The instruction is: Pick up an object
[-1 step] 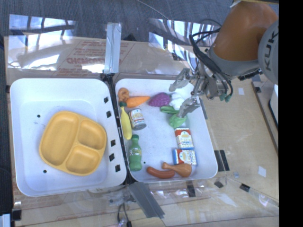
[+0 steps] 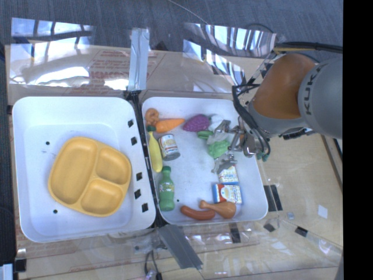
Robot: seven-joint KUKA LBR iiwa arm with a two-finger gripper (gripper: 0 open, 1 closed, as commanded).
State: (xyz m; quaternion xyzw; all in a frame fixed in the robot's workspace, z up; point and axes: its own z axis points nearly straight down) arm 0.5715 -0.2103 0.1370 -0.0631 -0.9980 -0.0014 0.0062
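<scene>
My gripper (image 2: 223, 146) is low in the right bin (image 2: 192, 174), near its right wall, and stands open. A green leafy toy vegetable (image 2: 216, 149) lies between its two metal fingers (image 2: 221, 127); they are spread apart and not closed on it. Just to the left are purple grapes (image 2: 197, 122) and a carrot (image 2: 170, 124). Two small cartons (image 2: 228, 192) lie right below the gripper. The wrist and arm (image 2: 285, 92) hide the bin's upper right corner.
The right bin also holds a can (image 2: 169, 146), a yellow banana (image 2: 154, 153), a green bottle (image 2: 166, 188), a sausage (image 2: 197, 213), a drumstick (image 2: 221, 207) and an orange piece (image 2: 151, 116). The left bin (image 2: 35, 121) holds a yellow divided tray (image 2: 88, 175).
</scene>
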